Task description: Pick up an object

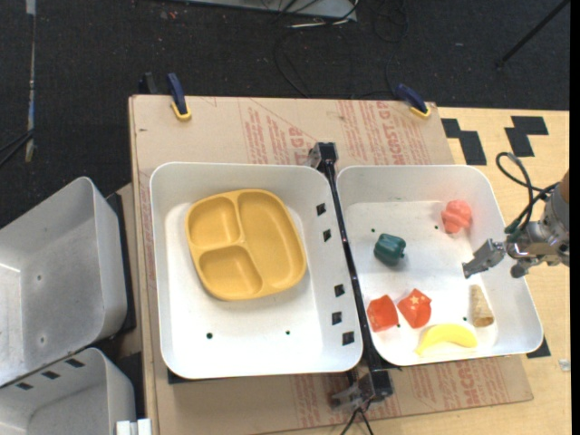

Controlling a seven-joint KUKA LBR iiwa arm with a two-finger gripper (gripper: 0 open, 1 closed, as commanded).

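Grey two-finger gripper [485, 259] over right edge of right white bin [426, 184], fingers' state cannot tell, nothing seen held, tan cone-shaped piece [481, 305] just below gripper on bin floor, pink lumpy object [458, 216] above gripper, dark green block [391, 249] left of gripper.

From my seat, the arm [555, 234] is cut off by the right picture edge, so I see just its wrist. The gripper [494, 259] over the right bin's [426, 184] right edge is too small to read its state.
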